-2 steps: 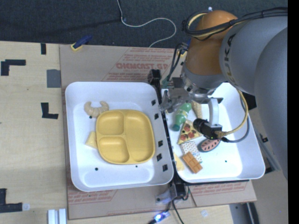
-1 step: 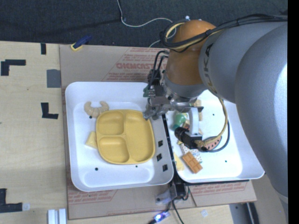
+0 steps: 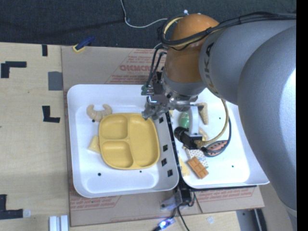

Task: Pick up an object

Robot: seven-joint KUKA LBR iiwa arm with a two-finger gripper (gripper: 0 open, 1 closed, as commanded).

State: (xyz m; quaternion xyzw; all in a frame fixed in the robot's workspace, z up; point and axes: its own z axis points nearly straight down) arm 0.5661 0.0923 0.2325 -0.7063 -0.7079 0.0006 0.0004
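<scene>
Approach step: gripper [image 3: 153, 110] low at frame centre, over upper right corner of yellow divided plate [image 3: 129, 141] in left bin [image 3: 79, 143]. Finger spread: cannot tell, probably nothing held. Next: descend, close on rim.

I see two white bins on cardboard sheet [image 3: 130, 66], which lies on the bench [image 3: 29, 143]. Black tape marks [image 3: 48, 113] on bench, L side. Blue/yellow item [image 3: 84, 43] at cardboard's top-L corner, can't ID. White cable [image 3: 126, 13] runs over dark backdrop [image 3: 57, 8] up top. Grey patch [image 3: 55, 80] near L bin [image 3: 77, 143].
</scene>
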